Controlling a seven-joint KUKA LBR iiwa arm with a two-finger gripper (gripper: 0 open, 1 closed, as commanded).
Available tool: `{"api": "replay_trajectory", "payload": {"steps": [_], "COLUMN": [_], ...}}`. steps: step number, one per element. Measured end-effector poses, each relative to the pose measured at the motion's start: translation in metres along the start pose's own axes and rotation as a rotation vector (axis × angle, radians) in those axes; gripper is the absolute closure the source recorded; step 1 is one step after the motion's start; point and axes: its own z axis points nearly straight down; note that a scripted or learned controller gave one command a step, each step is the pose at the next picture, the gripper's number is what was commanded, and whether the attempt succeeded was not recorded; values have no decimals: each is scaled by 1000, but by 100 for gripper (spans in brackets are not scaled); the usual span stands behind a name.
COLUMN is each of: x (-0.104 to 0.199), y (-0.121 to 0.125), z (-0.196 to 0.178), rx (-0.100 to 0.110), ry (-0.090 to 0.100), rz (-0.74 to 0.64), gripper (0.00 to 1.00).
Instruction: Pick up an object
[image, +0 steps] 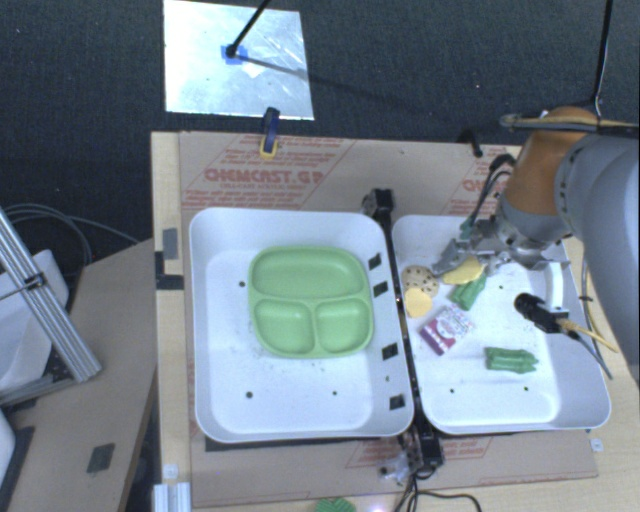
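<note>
On the desk (330, 165) the left bin (215, 400) holds 1 green plate (308, 300) with 3 compartments, lying flat near the middle. The right bin (500, 412) carries the small things. Nearest its left wall lie a speckled round piece (417, 275) and, just below it, a yellow wedge (418, 301). Next comes a pink packet (447, 328), lying flat and apart from the rest. Beyond it a yellow curved piece (463, 271) touches a short green piece (467, 293) below it, and a green ridged piece (511, 360) lies alone further right.

The tool (470, 247) hangs at the upper edge of the yellow curved piece, at the end of the arm (590, 200) that reaches in from the right. I cannot tell whether it is released or clenched, and nothing can be seen held in it.

The yellow curved piece looks the likely target. It seems to be light, stiff toy plastic with a smooth skin, so it may slip. A hold across its narrow middle should suit best, clear of the green piece against it.
</note>
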Motion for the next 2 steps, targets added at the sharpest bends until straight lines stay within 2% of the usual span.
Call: {"api": "replay_trajectory", "payload": {"steps": [1,2], "x": [-1,77], "y": [6,-11], "z": [-19,-106], "rx": [-13,-8], "ry": [1,2], "rz": [-3,-5], "gripper": [100,100]}}
